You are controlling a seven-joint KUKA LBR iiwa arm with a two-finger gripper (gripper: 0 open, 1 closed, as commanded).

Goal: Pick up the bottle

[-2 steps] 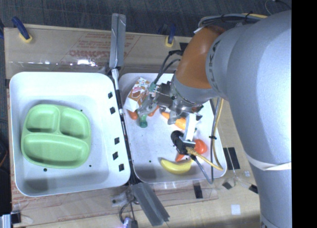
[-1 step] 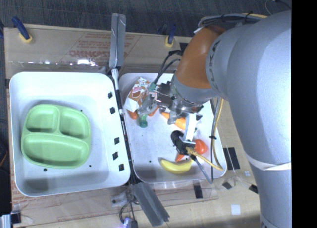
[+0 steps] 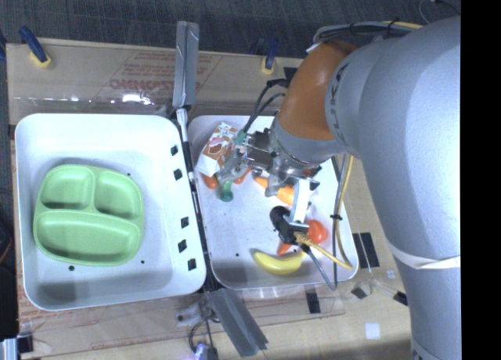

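Bottle (image 3: 225, 191) — small and green toward its base — sits in the right bin (image 3: 235, 237), just below the snack packet (image 3: 219, 145) as the camera sees it, with a small orange piece (image 3: 210, 181) just beside it on the packet's lower edge. The gripper (image 3: 232, 172) hangs over that same spot, below the packet and so close above the bottle that the two overlap in the view. Whether the jaws are released or clenched I cannot tell, nor whether anything sits between them. The step in hand looks like the grasp itself. To do it well, centre the jaws across the bottle's body rather than its top, and keep clear of the packet and the orange piece so neither gets pinched along with it. Then lift straight up — the banana (image 3: 278, 261), well below the packet, is out of the way.
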